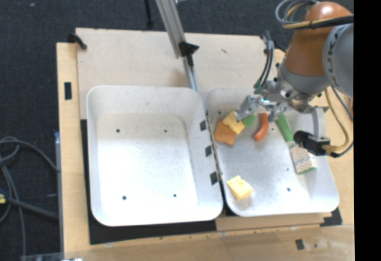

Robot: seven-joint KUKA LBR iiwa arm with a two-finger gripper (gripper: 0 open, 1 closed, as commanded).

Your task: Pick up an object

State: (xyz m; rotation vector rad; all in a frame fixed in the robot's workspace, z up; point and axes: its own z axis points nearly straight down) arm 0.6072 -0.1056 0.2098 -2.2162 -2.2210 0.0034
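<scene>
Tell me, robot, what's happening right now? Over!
Gripper low over right bin, nothing seen held. Orange piece, yellow block, red sausage, green stick lying loose. Toys crowded near gripper.

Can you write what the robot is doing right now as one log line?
arm: over right bin | gripper: above orange piece, sausage | held: nothing seen | yellow block: untouched

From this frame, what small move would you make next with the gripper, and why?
Probably a short, straight descent. The gripper sits in the right bin, above the cluster at its far-left end: a yellow piece on an orange piece, with a red-orange sausage shape just beside. Nothing is visibly between its fingers, so lowering onto the nearest piece seems the likeliest way to get a hold.
</scene>
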